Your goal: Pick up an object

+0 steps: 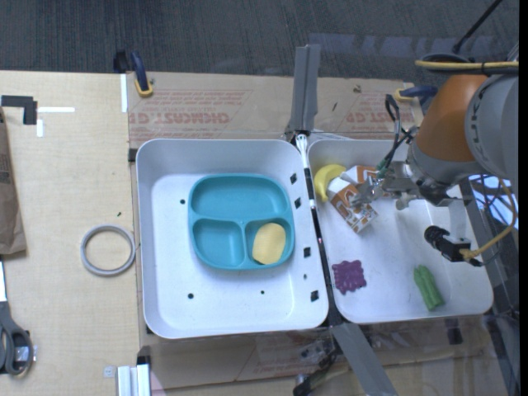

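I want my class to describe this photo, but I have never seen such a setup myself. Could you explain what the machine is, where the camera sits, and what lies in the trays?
The photo is taken from one fixed camera above a bench, looking down at a slant. The grey and orange shape at the right is a robot arm; its gripper is the part meant to pick things up. It is low in the right bin, right beside a small carton. I cannot tell whether it grips it.

The right bin also has a banana, purple grapes and a green vegetable. The left bin has a blue divided plate with a yellow piece in one compartment. A tape ring lies on the bench to the left.
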Robot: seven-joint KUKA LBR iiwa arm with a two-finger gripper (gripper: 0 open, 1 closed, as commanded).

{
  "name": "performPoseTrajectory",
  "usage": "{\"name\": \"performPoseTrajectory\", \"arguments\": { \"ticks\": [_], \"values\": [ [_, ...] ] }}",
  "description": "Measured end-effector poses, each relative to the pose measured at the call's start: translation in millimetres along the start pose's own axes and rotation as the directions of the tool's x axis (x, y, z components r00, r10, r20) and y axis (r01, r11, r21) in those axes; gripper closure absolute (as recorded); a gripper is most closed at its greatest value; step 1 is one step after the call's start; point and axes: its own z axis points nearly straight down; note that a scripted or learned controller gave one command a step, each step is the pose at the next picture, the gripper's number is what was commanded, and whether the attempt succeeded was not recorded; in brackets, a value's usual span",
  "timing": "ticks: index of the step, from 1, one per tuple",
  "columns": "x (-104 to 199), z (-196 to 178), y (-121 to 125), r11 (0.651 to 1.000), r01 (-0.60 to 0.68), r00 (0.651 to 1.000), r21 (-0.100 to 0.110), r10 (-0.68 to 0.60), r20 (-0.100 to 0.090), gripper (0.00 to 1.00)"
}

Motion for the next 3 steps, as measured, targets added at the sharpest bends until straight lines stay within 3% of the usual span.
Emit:
{"name": "performPoseTrajectory", "arguments": {
  "ticks": [1, 2, 3],
  "values": [
    [23.5, 0.4, 38.2, 0.983, 0.182, 0.983, 0.007, -0.182, 0.009, 0.0],
    [87.4, -84.3, 55.0, 0.958, 0.285, 0.958, 0.023, -0.285, -0.006, 0.0],
    [30.1, -99.0, 33.9, 0.901, 0.433, 0.901, 0.023, -0.433, -0.01, 0.0]
  ]
}}
